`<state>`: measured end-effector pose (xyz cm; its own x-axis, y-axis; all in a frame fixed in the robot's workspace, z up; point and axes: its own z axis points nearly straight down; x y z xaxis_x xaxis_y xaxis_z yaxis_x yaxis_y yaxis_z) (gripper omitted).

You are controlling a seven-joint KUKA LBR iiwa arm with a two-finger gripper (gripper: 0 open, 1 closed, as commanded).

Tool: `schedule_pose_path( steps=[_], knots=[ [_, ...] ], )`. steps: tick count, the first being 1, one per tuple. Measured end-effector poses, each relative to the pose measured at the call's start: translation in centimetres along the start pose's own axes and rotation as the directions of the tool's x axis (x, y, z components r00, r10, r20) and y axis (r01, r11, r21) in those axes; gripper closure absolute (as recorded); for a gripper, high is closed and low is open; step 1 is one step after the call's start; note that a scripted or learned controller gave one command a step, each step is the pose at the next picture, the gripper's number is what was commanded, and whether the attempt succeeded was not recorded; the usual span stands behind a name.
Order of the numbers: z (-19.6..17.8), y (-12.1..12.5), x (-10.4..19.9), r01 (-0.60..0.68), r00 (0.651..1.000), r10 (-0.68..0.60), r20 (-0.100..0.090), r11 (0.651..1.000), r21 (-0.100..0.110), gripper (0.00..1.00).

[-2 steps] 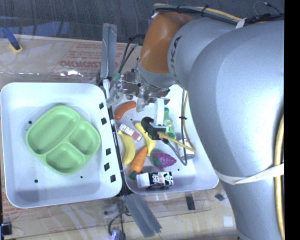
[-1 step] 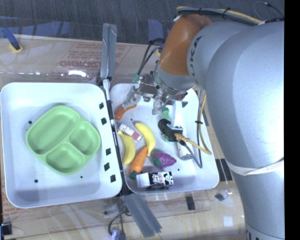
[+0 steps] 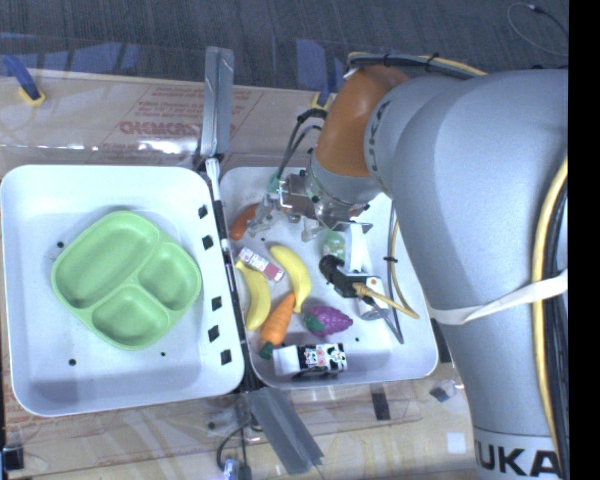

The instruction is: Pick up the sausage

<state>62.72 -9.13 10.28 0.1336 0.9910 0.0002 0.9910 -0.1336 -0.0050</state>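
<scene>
Hovering hand (image 3: 302, 208) low in right white bin (image 3: 412, 360), beside small reddish-orange sausage (image 3: 242, 222) at the wall; grip state unclear; tight approach likely.

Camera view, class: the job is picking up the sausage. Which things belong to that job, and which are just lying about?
Belongs to the job: sausage; right bin, which holds it.

Just lying about: bananas; carrot; purple grapes; cow-print carton; green divided plate; left bin.
</scene>
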Motion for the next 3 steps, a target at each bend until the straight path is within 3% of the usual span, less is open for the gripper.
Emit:
schedule_pose_path(
  steps=[1, 2, 3],
  knots=[
    [0.6, 3.0, 0.1, -0.059, 0.998, 0.059, 0.001, 0.998, -0.005, 0.00],
    [-0.4, 3.0, 0.3, -0.051, 0.999, 0.051, 0.000, 0.999, -0.005, 1.00],
    [-0.4, 3.0, 0.3, -0.051, 0.999, 0.051, 0.000, 0.999, -0.005, 0.00]
  ],
)
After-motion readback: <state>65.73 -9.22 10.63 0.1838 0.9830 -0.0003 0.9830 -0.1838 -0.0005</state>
